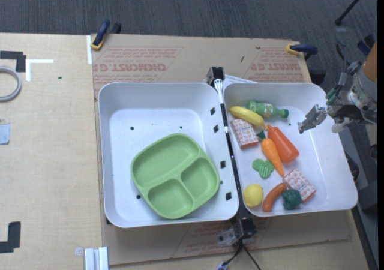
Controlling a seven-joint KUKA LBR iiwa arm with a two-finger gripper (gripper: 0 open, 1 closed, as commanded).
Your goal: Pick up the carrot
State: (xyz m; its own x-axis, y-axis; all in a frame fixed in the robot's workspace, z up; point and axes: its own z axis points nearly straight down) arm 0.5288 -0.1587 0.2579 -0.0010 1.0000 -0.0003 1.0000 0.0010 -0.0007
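Note:
The carrot [273,155] is a slim orange piece with a green top, lying at a slant in the middle of the right bin [336,167]. It rests against a thicker orange-red vegetable [284,144] on its right. My gripper [324,121] hovers over the bin's upper right part, well to the right of the carrot and apart from it. Its fingers stand open with nothing between them.
Around the carrot lie a banana [246,115], a green bottle [267,108], a small carton [243,132], a green leafy piece [263,168], a lemon [253,194], a sausage [273,197], a broccoli [292,198] and another carton [299,183]. The left bin [120,113] holds a green divided plate [175,176].

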